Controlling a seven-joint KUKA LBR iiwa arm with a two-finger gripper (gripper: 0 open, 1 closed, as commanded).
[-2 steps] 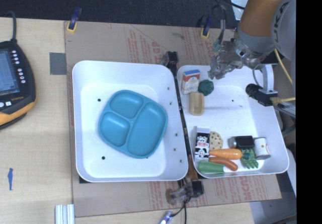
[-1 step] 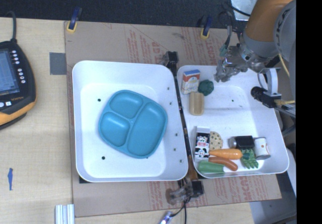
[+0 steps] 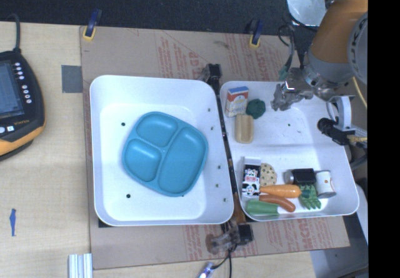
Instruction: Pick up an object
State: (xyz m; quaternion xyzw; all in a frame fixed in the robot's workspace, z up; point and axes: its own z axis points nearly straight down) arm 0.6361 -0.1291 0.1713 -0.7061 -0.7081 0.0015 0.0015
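Gripper (image 3: 282, 97) hanging over the back of the right bin (image 3: 331, 145), nothing visibly in it.

The grey arm with its orange band (image 3: 340, 27) comes in from the right, and its gripper sits over the far part of the right bin, just right of a dark green round thing (image 3: 255, 107); can't really tell how wide it's open from this angle, and no object shows between its tips. Next to the green piece there's a small red-and-white carton (image 3: 236, 100) and a tan cylinder (image 3: 244, 128) just in front of it. Along the near edge of that bin: a black-and-white cow-print box (image 3: 250, 180), a cookie (image 3: 268, 174), a carrot (image 3: 280, 191), a sausage (image 3: 279, 203), a green pod (image 3: 261, 208), a black block (image 3: 303, 177) and a small can (image 3: 324, 183). The left bin (image 3: 106, 195) has a blue divided plate (image 3: 165, 153) sitting in the middle.
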